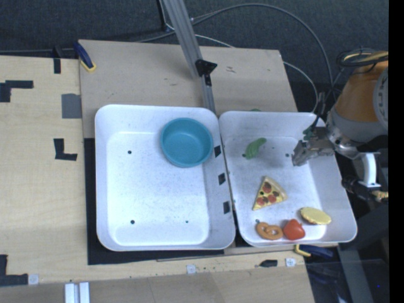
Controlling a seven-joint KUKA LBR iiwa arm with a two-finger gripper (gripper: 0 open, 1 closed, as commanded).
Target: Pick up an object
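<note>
Pale wooden tabletop (38, 169) with black tape marks, dark floor beyond. On it, two shallow white plastic bins side by side. Left bin (120, 226) holds a round blue bowl (186, 142) near its far right corner. Right bin (338, 232) holds the small items. The grey arm with orange band (360, 100) reaches in from the right; its gripper (302, 154) sits low over the right bin's right half, toward the far side. Whether it is spread or pressed together I cannot tell from here; nothing visibly held.

Candidates, larger to smaller: triangular toy pizza slice (269, 193), long axis pointing away from me; yellow oval piece (315, 216); orange ring-shaped piece (269, 230); red rounded piece (293, 230); green leaf-like piece (254, 148).

Key relation: green piece lies nearly level with the gripper, off to its left, apart. Pizza slice lies nearer me and slightly left. Judgement: either is a short reach.
</note>
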